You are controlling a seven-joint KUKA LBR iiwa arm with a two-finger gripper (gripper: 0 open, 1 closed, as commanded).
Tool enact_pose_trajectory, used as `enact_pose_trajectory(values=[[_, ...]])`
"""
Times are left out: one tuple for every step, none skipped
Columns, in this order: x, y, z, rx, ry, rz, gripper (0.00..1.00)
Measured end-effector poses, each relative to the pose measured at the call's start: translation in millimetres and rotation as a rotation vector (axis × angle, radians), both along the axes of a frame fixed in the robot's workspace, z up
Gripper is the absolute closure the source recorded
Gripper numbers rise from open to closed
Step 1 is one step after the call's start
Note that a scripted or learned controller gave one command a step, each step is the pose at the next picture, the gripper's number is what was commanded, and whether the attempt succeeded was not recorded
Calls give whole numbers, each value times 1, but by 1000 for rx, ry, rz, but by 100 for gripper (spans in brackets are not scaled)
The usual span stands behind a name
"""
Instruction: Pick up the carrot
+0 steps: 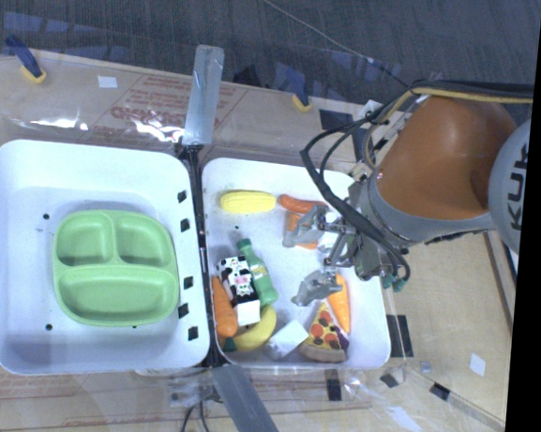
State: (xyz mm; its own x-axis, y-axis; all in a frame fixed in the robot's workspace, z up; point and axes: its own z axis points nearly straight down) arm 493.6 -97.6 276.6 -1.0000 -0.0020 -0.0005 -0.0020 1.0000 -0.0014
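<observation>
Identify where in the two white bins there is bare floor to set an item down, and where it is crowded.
Free: the left white bin's floor around the green divided plate, and the right white bin's middle between the yellow corn cob and the pizza slice toy. Crowded: its front-left corner, with the green bottle and banana.

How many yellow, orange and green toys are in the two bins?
Yellow: 2 (corn, banana)
Orange: 3 (carrot, second carrot, orange piece beside the corn)
Green: 2 (bottle, plate)
Total: 7
</observation>
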Motion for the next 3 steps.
enact_pose_trajectory(values=[[19, -62, -50, 2, 5, 122, 0], [33, -113, -183, 0, -4, -84, 0], [35, -110, -173, -1, -6, -74, 100]])
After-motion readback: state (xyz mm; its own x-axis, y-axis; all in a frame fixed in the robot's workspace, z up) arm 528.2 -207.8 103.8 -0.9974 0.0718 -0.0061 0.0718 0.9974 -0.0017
